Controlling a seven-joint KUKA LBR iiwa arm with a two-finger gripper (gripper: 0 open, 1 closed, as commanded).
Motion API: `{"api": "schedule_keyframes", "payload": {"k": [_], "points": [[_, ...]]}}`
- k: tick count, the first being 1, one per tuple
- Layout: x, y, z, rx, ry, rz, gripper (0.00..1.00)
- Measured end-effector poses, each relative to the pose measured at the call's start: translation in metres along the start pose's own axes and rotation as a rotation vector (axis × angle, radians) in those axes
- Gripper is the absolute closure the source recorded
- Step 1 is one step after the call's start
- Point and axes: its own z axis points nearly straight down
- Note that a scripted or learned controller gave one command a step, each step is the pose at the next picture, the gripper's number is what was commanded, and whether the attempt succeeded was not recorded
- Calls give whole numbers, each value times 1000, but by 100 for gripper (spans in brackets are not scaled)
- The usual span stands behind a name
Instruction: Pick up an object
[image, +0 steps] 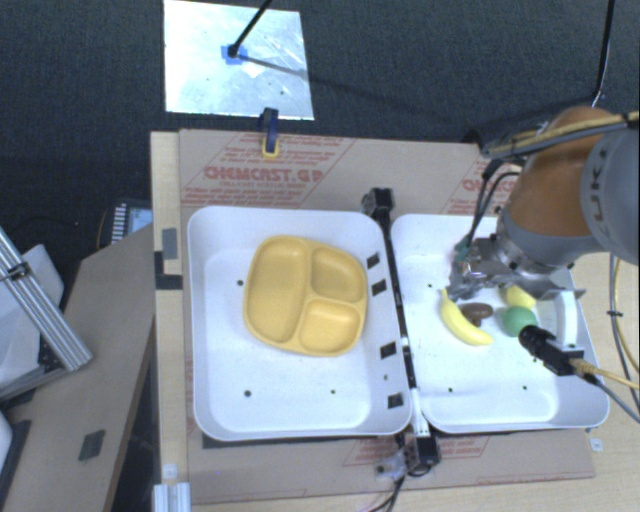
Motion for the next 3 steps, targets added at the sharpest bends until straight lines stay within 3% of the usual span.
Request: {"api": "schedule_keyframes", "payload": {"k": [2,3], "points": [[111,10,8,2,1,-1,100],[161,28,-5,1,1,3,100]]}}
